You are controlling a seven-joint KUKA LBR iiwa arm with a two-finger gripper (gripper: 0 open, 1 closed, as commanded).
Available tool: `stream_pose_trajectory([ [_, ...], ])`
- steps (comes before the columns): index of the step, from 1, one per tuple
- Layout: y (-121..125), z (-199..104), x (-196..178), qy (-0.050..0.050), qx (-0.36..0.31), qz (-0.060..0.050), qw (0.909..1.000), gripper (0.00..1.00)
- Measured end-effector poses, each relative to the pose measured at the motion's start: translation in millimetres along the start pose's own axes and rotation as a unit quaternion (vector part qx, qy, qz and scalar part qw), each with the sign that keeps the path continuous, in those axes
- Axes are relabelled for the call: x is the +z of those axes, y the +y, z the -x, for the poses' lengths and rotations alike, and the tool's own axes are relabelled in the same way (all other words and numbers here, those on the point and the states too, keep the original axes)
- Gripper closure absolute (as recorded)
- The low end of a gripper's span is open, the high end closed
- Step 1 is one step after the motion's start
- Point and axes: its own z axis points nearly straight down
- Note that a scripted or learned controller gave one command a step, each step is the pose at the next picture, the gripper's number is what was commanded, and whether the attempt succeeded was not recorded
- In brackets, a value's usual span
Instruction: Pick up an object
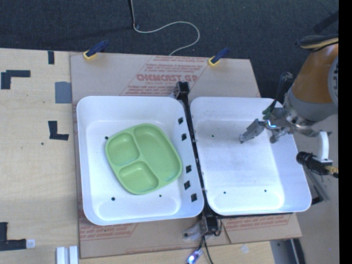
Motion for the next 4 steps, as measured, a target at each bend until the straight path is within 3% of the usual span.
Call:
stream_pose_trajectory([
  [1,-34.2,53.5,106.6,0.0,0.002,-0.001,1.0,0.0],
  [2,42.1,50.1,100.3,-0.001,-0.002,0.004,1.0,0.0],
  [3,100.0,35.5,-134.8,-0.003,-0.002,0.011,0.9999,0.0],
  [4,-1.1,-45.1,-192.6,0.001,-0.003,0.001,1.0,0.0],
])
